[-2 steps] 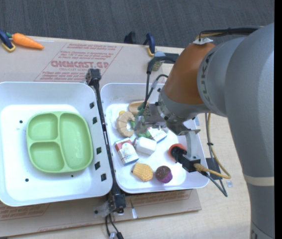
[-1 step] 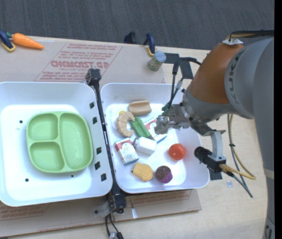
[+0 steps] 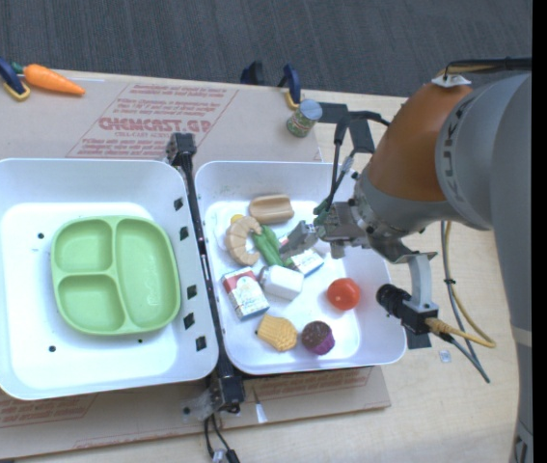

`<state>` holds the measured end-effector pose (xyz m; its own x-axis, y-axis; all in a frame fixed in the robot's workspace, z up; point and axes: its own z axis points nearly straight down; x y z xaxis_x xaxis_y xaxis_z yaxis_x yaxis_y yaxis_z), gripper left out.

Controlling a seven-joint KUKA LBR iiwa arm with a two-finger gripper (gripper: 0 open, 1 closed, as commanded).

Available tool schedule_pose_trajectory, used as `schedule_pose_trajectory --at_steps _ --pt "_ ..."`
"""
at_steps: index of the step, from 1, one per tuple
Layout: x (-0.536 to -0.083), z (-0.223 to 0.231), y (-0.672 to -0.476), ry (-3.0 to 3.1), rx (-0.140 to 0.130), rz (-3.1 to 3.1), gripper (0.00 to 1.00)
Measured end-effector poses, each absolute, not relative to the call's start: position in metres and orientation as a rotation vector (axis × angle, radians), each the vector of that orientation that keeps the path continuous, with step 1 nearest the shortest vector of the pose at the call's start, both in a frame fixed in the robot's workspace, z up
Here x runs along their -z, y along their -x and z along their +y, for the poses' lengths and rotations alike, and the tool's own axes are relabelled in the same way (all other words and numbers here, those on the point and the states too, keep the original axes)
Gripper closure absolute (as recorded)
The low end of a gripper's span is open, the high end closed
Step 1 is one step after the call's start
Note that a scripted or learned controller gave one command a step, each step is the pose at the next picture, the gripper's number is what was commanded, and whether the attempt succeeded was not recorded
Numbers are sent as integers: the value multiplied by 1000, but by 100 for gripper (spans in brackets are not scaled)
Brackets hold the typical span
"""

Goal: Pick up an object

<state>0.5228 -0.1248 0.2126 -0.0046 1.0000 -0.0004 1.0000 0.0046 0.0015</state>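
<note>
The right bin point(image 3: 374, 350) holds several toy foods. A tan bread roll point(image 3: 270, 206), a croissant point(image 3: 243, 240) and a green vegetable point(image 3: 269, 246) lie at its upper left. A white block point(image 3: 283, 281), a red-and-white carton point(image 3: 245, 293), a waffle-like cracker point(image 3: 277, 333), a purple round piece point(image 3: 317, 337) and a red tomato point(image 3: 343, 294) lie nearer the front. My gripper point(image 3: 302, 239) hangs low over the bin's middle, just right of the green vegetable and above a small blue-and-white item point(image 3: 308, 262). Nothing shows as held.
The left bin point(image 3: 8, 355) holds a green divided plate point(image 3: 116, 276). On the cardboard behind the bins lie a toy carrot point(image 3: 53, 80), a blue clip point(image 3: 8, 73) and a small green can point(image 3: 301, 119). The arm's grey body and cables cover the right side.
</note>
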Motion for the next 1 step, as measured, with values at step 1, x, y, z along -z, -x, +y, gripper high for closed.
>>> schedule_pose_trajectory --at_steps 1 --pt "-95 -117 -529 -2215 -5 2225 0"
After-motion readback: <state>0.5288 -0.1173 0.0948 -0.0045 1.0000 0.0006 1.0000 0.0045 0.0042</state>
